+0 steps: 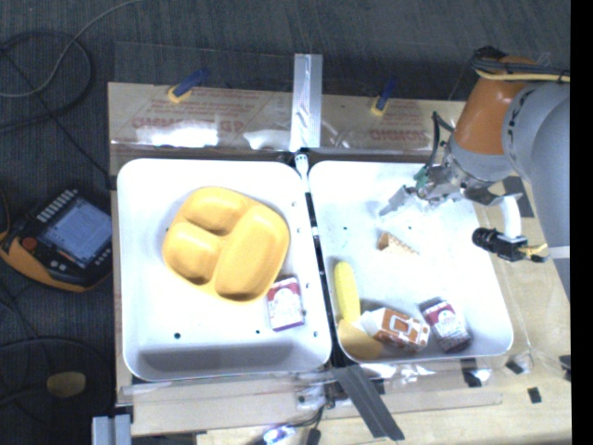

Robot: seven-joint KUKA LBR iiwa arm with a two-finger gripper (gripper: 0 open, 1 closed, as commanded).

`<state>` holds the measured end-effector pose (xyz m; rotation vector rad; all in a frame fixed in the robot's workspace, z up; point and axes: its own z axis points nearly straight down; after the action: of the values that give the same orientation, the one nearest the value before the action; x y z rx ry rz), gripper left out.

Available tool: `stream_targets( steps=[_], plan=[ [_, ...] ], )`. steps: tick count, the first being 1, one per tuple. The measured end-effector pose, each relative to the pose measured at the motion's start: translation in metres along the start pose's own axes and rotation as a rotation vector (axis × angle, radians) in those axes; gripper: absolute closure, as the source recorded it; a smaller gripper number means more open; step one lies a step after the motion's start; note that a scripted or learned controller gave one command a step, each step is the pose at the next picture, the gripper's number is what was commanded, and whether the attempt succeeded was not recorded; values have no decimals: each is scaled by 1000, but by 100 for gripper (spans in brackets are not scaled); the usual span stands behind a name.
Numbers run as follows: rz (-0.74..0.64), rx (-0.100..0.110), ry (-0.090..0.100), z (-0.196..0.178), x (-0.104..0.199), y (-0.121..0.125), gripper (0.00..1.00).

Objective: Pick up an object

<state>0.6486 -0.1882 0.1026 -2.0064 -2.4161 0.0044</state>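
Note:
My gripper [404, 198] hangs over the far part of the right bin [482, 276], reaching in from the right under the orange wrist band. Nothing shows in its grasp. A small tan wedge [394, 242] lies just in front of it, apart from it. Along the right bin's left wall lies a yellow corn cob [346, 289]. At the near edge sit an orange-and-white box [400, 328] and a dark red carton [446, 324]. In the left bin [139, 332] rests a big yellow lumpy object [225, 241], with a small red-and-white carton [285, 304] beside it.
A divider wall [313, 248] separates the two bins. A black fitting [498, 241] sticks out from the arm over the right bin's right rim. A handheld pendant [65, 239] lies on the floor at the left.

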Motion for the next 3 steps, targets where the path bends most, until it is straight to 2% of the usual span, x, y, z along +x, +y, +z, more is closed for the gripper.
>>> stream_targets(
  steps=[1, 2, 3],
  plan=[
    [-1, 0, -1, -10, 1, 1, 100],
    [44, -15, -9, 11, 40, -21, 100],
    [3, -18, -7, 10, 33, -65, 100]
  ],
)
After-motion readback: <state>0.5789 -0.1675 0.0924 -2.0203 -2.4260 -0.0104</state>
